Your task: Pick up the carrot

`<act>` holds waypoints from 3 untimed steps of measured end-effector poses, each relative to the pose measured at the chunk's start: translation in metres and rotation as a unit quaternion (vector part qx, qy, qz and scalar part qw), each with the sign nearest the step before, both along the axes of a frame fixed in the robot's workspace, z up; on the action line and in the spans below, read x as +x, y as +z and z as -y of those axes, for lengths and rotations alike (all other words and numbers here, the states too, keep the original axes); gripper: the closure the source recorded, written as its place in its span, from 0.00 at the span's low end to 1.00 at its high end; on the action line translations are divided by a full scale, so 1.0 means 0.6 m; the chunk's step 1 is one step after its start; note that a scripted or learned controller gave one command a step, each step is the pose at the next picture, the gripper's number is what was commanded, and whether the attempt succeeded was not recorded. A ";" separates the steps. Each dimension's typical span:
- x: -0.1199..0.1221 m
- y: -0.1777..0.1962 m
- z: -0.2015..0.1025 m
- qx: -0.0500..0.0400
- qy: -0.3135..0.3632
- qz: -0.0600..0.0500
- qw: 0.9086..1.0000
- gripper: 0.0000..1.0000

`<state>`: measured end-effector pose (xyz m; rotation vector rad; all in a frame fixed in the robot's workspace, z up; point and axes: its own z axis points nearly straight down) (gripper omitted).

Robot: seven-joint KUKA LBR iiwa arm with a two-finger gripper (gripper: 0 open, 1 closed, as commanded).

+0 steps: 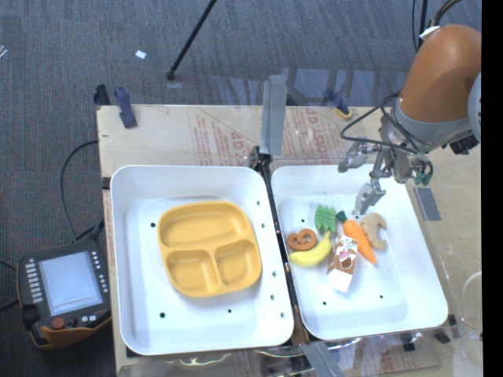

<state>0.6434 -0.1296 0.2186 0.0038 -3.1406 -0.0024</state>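
Grey carpet surrounds a plywood surface (189, 132) carrying two white bins side by side. Nearest the camera in the right bin (393, 312) lies bare floor, then a small carton (343, 259), with a banana (311, 252) and a pretzel (301, 239) just to its left. The carrot (357, 239) lies slantwise in the middle of this cluster, its green top (325, 217) pointing up-left, its body touching the carton on one side and a pale curved piece (376, 230) on the other. Just beyond it the hand (367, 199) hangs above the carrot's far end; whether its fingers are apart or together I cannot tell, and nothing shows between them. Crowding is the main risk: coming down here, a finger could land on the carton or the pale piece instead of beside the carrot, pushing it away or pinching a neighbour with it. A grip near the leafy end might also let the tapered body swing or slip out. Across the divider, the left bin (134, 187) holds a yellow divided plate (209, 248), well apart from all this.
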 end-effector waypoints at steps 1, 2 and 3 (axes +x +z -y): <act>-0.001 -0.222 0.040 0.002 0.108 -0.003 0.994 0.00; -0.096 -0.221 -0.001 0.001 0.079 -0.001 0.997 0.00; -0.093 -0.207 -0.005 0.001 0.082 0.000 0.997 1.00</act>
